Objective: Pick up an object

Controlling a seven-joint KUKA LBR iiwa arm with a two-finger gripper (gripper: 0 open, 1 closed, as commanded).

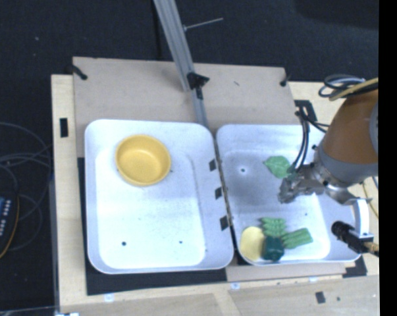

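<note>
A bowl (143, 160) lies in the left bin (106, 229); the tool (289, 193) hangs over the right bin (244, 143).

even overhead light, bright on both white bins (152, 242), whose floors wash out with mild glare; soft shadows along bin walls; dark floor surround; overall slightly soft, grainy focus.

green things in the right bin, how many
3: a light green piece near the bin's middle beside the gripper, and a green leafy piece and a dark teal block together at the front edge. The arm may hide more.
</note>
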